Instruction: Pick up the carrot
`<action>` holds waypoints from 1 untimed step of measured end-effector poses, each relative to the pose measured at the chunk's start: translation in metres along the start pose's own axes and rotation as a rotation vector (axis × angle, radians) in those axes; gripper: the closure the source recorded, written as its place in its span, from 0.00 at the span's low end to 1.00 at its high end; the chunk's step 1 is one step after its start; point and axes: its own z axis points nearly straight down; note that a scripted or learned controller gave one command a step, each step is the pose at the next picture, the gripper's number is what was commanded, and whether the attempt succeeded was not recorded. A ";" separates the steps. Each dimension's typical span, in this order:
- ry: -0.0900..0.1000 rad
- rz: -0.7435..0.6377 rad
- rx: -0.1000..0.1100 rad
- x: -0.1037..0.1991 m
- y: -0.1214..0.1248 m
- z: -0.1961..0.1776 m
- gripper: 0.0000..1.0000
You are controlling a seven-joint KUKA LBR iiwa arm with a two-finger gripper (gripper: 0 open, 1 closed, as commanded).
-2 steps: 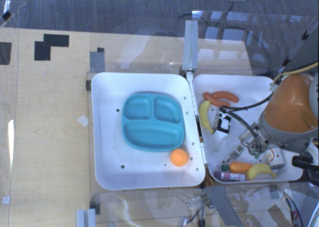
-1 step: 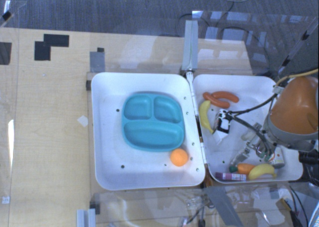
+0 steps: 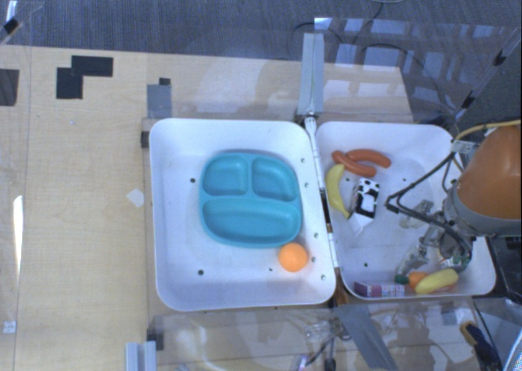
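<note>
- carrot (image 3: 418,279) is in the right bin (image 3: 408,137), front right corner — only a short orange stub showing, tucked against a yellowish corn-cob-looking piece (image 3: 439,280) that sits just beside it on the right
- gripper (image 3: 431,253) hangs right over that corner, basically on top of the carrot/corn pair. too much metal and cable clutter to read the jaws, so can't tell if they're open or closed, and can't say anything's actually gripped
- arm's orange band (image 3: 493,172) bulges in from the right edge, w/ black cables looping off it across the bin
- along the front wall, left of the carrot, a small flat packet (image 3: 377,289), pinkish/white, prob some kind of wrapper
- further back in the same bin: banana (image 3: 335,187) near the left wall, two red sausages (image 3: 361,161) behind it, black-and-white carton (image 3: 366,198) just right of the banana
- left bin (image 3: 175,198) has a blue divided plate (image 3: 249,198) in the middle, and an orange (image 3: 293,257) touching its front right edge
- both bins sit side by side on a light wood bench (image 3: 81,198)
</note>
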 end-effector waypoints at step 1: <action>-0.006 0.004 -0.002 -0.003 0.001 -0.012 1.00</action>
